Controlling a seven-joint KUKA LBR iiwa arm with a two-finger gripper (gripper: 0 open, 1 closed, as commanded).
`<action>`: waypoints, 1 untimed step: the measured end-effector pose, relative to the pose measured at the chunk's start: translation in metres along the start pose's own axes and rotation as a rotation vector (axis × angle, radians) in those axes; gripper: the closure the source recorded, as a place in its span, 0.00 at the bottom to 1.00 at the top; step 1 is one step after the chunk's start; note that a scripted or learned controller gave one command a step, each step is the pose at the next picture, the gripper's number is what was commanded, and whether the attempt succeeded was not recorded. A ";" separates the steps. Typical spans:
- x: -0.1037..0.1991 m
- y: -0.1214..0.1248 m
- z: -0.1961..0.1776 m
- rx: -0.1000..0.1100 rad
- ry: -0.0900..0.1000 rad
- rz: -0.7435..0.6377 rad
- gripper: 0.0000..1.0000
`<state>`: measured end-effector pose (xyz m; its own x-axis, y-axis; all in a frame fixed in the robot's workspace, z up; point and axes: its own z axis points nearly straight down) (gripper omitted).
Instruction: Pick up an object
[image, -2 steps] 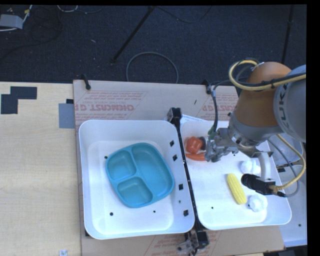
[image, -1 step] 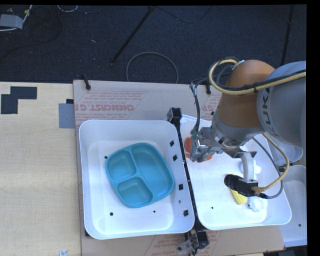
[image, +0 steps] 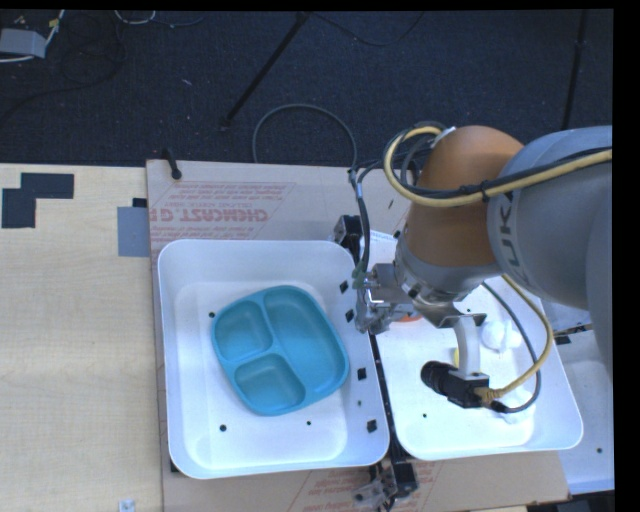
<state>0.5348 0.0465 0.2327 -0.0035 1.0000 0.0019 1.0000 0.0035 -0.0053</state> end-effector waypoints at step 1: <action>0.053 -0.018 -0.005 0.001 0.000 -0.001 1.00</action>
<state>0.5167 0.0997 0.2377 -0.0050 1.0000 0.0019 1.0000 0.0050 -0.0064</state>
